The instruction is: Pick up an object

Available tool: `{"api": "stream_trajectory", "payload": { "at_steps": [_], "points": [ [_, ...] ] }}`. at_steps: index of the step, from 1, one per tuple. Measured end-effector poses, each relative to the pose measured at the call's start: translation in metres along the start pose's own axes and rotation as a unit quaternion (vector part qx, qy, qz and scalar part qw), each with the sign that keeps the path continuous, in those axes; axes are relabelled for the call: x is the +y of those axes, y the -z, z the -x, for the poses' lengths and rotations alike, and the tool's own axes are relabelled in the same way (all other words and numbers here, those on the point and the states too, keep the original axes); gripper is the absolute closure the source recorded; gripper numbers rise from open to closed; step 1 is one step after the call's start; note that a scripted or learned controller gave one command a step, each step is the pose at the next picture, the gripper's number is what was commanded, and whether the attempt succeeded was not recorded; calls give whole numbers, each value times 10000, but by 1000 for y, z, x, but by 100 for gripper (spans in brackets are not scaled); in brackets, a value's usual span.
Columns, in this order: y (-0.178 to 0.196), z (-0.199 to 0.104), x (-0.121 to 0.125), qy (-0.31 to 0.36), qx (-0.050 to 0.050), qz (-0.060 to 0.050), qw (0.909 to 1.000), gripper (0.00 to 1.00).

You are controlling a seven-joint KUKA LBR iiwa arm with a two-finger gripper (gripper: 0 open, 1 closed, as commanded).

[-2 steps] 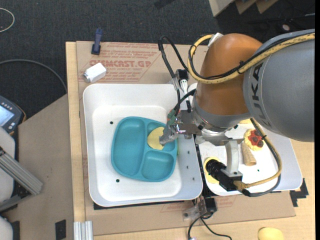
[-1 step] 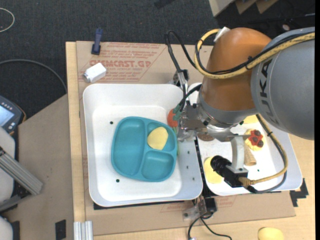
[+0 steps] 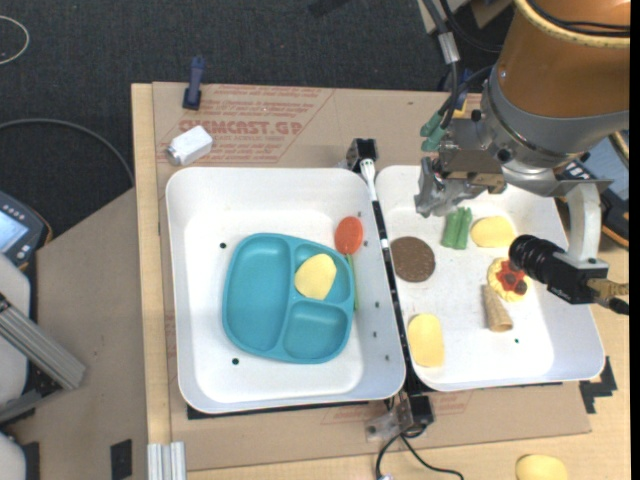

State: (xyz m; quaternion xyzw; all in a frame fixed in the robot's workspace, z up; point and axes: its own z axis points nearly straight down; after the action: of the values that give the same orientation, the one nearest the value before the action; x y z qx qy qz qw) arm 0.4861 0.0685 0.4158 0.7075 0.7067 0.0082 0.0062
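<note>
My gripper [image 3: 436,202] hangs over the back left corner of the right bin [image 3: 560,368], just left of a green piece [image 3: 457,228] that lies beside it. Nothing shows in its grasp. The same bin holds a brown disc [image 3: 412,258], a round yellow piece [image 3: 492,232], an oblong yellow piece [image 3: 426,339], a red and yellow item [image 3: 508,279] and a tan cork-like piece [image 3: 497,311]. In the left bin [image 3: 195,228] a teal divided plate [image 3: 270,298] carries a yellow piece [image 3: 316,276], with an orange-red piece [image 3: 349,234] at its back right edge.
A black cylindrical part [image 3: 545,260] juts over the right bin's right side. On the cardboard behind the left bin lie a white block [image 3: 190,146] and a blue clip [image 3: 194,81]. Another yellow object [image 3: 540,466] sits off the bench at bottom right.
</note>
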Motion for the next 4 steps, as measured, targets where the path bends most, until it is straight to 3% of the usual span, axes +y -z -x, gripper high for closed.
{"api": "stream_trajectory", "payload": {
  "at_steps": [1,2,3,4],
  "points": [
    [-25,43,-8,-22,-19,-118,9999,100],
    [-83,90,-9,-25,-22,-137,9999,100],
    [-79,-17,-9,67,3,-93,9999,100],
    [80,-6,-4,12,8,9,10000,100]
  ]
}}
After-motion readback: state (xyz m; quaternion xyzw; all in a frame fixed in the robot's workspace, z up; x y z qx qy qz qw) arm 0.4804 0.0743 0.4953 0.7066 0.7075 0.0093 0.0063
